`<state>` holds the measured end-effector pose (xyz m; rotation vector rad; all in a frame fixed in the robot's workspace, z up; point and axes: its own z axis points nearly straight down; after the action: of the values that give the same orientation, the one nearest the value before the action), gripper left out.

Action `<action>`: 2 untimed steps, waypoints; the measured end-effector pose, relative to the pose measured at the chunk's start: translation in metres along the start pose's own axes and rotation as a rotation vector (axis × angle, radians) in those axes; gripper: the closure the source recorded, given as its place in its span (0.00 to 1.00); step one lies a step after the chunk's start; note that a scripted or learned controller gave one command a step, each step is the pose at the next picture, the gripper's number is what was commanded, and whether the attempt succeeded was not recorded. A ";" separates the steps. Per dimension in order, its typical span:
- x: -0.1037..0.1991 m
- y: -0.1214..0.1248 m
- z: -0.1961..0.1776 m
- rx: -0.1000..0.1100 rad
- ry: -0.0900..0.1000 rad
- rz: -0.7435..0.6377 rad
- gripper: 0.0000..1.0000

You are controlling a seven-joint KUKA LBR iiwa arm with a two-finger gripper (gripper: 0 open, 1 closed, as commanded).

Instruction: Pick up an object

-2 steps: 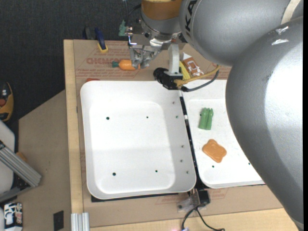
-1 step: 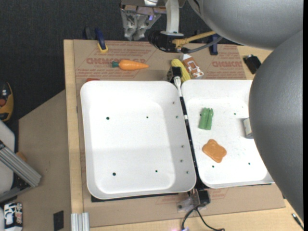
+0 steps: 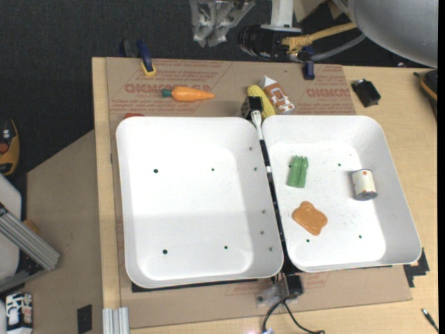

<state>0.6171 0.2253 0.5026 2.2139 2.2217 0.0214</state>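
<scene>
Three objects lie in the right bin (image 3: 334, 138): a small green ribbed piece (image 3: 297, 172) left of centre, a short white can (image 3: 363, 184) on its side toward the right, and a flat orange slice (image 3: 309, 218) nearer the front. My gripper (image 3: 212, 21) hangs beyond the far edge of the bench, above the dark floor. It is well behind both bins and touches none of the objects. The grey arm (image 3: 400, 12) fills the top right corner.
The left bin (image 3: 184, 200) sits beside the right one. On the cardboard behind the bins lie a toy carrot (image 3: 188, 94), a yellow corn cob (image 3: 256, 97) and a small brown packet (image 3: 279, 98). Blue clamps (image 3: 147, 60) hold the board's far edge. A black block (image 3: 366, 92) lies at the back right.
</scene>
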 end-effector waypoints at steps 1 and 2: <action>-0.127 -0.093 0.086 0.025 -0.011 0.016 1.00; -0.076 -0.139 -0.043 -0.003 0.002 -0.004 1.00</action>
<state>0.4775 0.1489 0.5436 2.2088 2.2257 0.0260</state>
